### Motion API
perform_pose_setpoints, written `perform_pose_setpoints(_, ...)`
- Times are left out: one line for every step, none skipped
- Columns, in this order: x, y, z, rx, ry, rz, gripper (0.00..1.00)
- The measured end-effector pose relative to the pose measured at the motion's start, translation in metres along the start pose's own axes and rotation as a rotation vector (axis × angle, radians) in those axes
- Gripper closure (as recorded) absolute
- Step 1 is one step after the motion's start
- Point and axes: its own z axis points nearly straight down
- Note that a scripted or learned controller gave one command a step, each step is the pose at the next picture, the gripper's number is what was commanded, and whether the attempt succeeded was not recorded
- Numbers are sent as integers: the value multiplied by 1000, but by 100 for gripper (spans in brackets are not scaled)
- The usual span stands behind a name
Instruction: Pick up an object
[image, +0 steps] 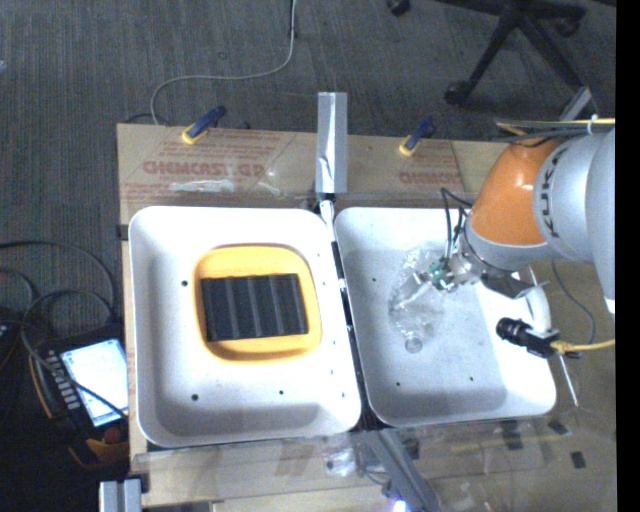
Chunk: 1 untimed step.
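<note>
Within the right-hand shallow white bin (460, 405), toward its upper middle, a crumpled clear plastic bottle (415, 300) is seen lying on the floor (its outline is faint against the white, so its exact shape cannot be settled); a small round part is seen at its lower end, nearer the front wall. The bottle's upper right end is met by the gripper (447, 272), which is set low over it; whether the two are touching cannot be told, and whether the gripper is open or closed cannot be told either, since it is hidden under the wrist. The grey arm with its orange band (520, 205) is reached in over the bin's right rim.

The left-hand shallow white bin (160, 300) is occupied by a yellow rounded rectangular tray (260, 347), placed near its middle; a black ribbed panel (254, 307) is set inside the tray. The tray and the bottle are kept well apart, each in its own bin.

Both bins are borne on a brown cardboard sheet with red lettering (200, 170); two blue and yellow clamps (203, 123) (417, 133) are fixed at its far edge, and a grey upright post (331, 140) is stood between them, just behind the seam of the bins. A small screen device (95, 375) is seen on the dark floor at the left.
</note>
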Motion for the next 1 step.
perform_pose_setpoints(-48, 11, 1, -4, -2, 41, 0)
